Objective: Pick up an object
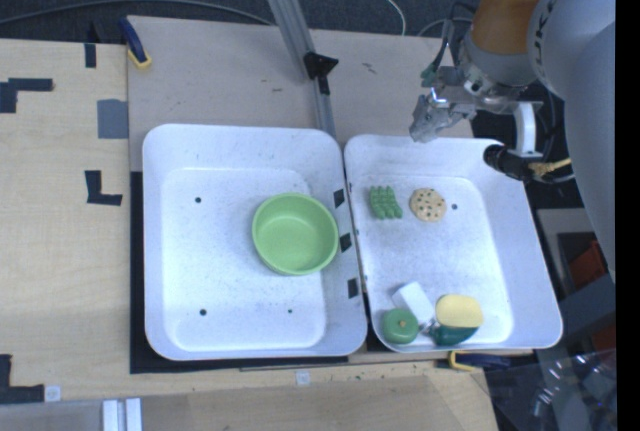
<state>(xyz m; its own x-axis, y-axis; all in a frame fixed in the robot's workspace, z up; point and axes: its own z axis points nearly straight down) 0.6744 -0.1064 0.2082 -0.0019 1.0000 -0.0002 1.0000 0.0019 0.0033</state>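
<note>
Worktop (230,69): pale wood, two white bins side by side.
Right bin (520,249): green ridged piece (384,202), cookie (428,205); near corner: green round toy (401,326), white block (413,299), yellow item (459,311).
Left bin (180,219): green bowl (294,234).
Gripper (428,122): above right bin's far rim, nothing held; spread or pressed together, cannot tell.

Pincer (432,124) hovers above right bin's (520,249) far rim, near cookie (428,205).

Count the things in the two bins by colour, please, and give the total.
Green: 3, the bowl, the ridged piece, the round piece
Tan: 1, the cookie
White: 1, the block
Yellow and teal: 1, the toy
Total: 6
</note>
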